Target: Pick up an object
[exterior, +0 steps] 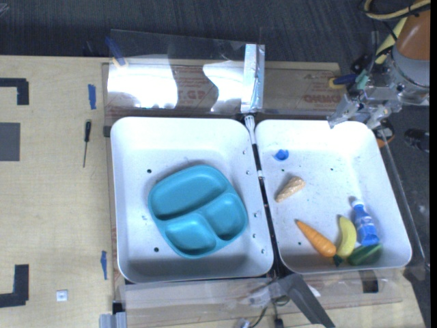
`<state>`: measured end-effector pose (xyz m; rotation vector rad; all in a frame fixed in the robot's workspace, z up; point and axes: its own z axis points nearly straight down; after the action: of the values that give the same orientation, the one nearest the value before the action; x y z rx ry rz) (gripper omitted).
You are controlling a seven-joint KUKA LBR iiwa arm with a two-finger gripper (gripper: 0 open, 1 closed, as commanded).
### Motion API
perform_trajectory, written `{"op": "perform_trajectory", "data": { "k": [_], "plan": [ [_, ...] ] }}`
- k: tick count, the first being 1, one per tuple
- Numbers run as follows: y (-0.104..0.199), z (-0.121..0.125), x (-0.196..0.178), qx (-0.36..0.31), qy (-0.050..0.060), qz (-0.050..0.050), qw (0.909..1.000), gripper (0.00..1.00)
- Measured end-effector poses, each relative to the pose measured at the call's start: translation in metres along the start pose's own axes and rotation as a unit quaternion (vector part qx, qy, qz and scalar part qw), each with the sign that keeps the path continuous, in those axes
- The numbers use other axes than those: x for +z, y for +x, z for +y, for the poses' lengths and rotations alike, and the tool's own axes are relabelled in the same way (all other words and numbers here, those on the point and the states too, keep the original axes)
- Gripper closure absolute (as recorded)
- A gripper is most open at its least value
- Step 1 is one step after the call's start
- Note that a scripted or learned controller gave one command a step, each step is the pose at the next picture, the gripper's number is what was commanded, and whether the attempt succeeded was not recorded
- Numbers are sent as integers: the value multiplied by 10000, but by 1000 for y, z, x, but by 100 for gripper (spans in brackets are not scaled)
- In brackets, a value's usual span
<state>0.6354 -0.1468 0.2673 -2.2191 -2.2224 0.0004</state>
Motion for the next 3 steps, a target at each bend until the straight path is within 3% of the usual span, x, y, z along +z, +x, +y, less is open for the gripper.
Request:
{"op": "perform_trajectory", "data": {
  "k": [1, 2, 3],
  "plan": [
    [46, -47, 95, 19, 28, 4, 10000, 0],
    [38, -130, 180, -668, -30, -5, 9978, 0],
    [43, -153, 179, -1479, -48, -16, 9890, 0]
  ]
}}
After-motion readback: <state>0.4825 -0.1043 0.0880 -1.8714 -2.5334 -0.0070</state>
